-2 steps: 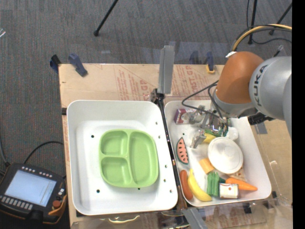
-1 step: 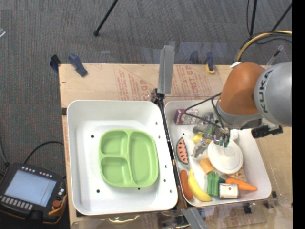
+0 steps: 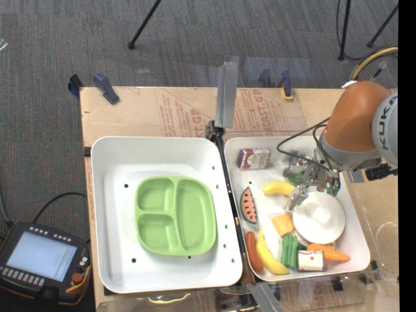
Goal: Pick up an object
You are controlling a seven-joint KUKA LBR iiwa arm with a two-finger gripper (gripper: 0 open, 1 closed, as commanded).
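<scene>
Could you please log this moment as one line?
two-finger gripper: low in right white bin | beside round white plate | divided green plastic tray: left white bin

"KUKA" stands in dark letters on the arm's grey casing [image 3: 388, 125], just above the jaws. Red printing runs upside down on the cardboard sheet [image 3: 195, 112] beyond them; its words cannot be made out.

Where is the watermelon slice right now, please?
The watermelon slice lies in the right bin, by its left wall, left of the yellow banana.
</scene>
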